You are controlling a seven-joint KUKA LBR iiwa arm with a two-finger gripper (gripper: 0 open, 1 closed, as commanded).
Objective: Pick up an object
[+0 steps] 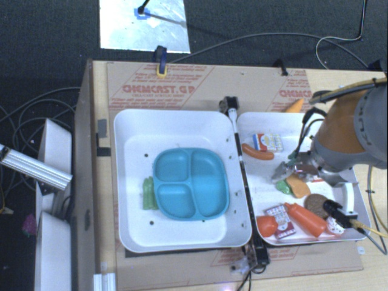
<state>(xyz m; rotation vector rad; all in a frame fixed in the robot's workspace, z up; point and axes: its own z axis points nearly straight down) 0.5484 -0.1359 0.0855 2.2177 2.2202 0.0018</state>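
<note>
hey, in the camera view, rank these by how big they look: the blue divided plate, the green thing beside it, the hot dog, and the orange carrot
1. Blue divided plate, by far the largest.
2. Orange carrot.
3. Hot dog and green piece: they look about the same length, so I won't rank them apart.

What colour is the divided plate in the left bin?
Light blue; the divided plate shows clearly in the camera view, lying in the white left bin.
</note>
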